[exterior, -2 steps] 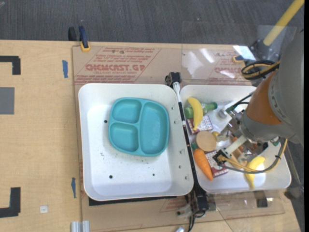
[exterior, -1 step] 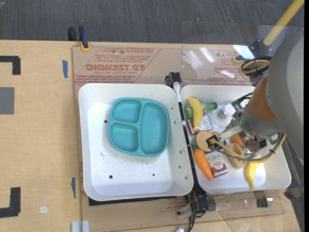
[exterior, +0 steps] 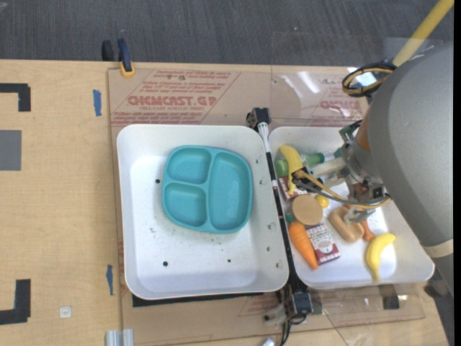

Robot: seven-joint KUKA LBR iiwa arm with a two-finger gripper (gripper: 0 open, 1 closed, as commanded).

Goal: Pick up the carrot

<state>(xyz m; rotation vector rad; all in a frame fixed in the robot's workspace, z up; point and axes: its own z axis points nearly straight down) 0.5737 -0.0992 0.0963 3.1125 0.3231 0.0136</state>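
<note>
Tool point(exterior: 358, 193) state cannot be told, half hidden by arm point(exterior: 421, 143) over right bin point(exterior: 410, 265); carrot point(exterior: 302, 244) lies apart.

Two bins sit side by side on the worktop point(exterior: 57, 215), the left bin point(exterior: 137, 258) in mid-frame holding a divided plate point(exterior: 207, 189) in its upper half. The right bin point(exterior: 410, 265) holds a cluster of items: the carrot point(exterior: 302, 244) lies at its lower left beside a small carton point(exterior: 324, 240), with a banana point(exterior: 379, 253) further right. The arm point(exterior: 418, 157) covers the bin's upper right.
</note>
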